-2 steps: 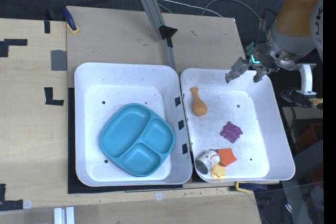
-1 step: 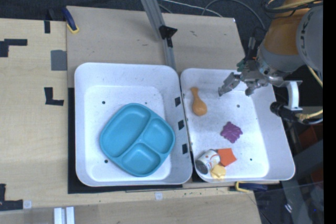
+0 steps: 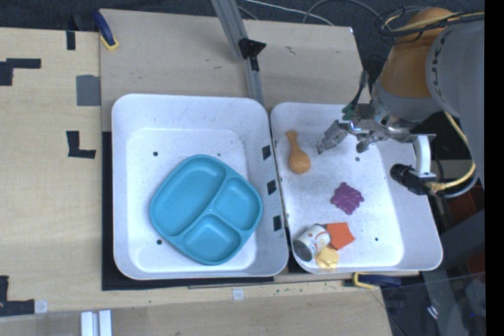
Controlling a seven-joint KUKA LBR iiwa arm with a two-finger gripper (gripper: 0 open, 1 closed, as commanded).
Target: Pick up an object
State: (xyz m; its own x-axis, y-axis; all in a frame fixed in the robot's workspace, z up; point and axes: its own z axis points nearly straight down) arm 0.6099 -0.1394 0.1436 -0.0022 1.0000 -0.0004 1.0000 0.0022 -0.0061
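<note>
My gripper [image 3: 344, 141] hangs over the upper part of the right bin [image 3: 409, 248], its two fingers spread apart with nothing between them. A tan pear-shaped toy [image 3: 297, 156] lies to its left near the bin's left wall. Below the gripper a purple toy [image 3: 346, 197] rests in the bin's middle. At the bin's front left an orange block [image 3: 340, 233], a small yellow piece [image 3: 327, 256] and a silver-white round object [image 3: 310, 240] sit close together.
The left bin [image 3: 126, 169] holds a blue divided plate [image 3: 206, 208]. A grey metal pole [image 3: 224, 0] slants across the bench above the bins. Black cables and a fitting [image 3: 409, 177] hang at the right bin's right rim.
</note>
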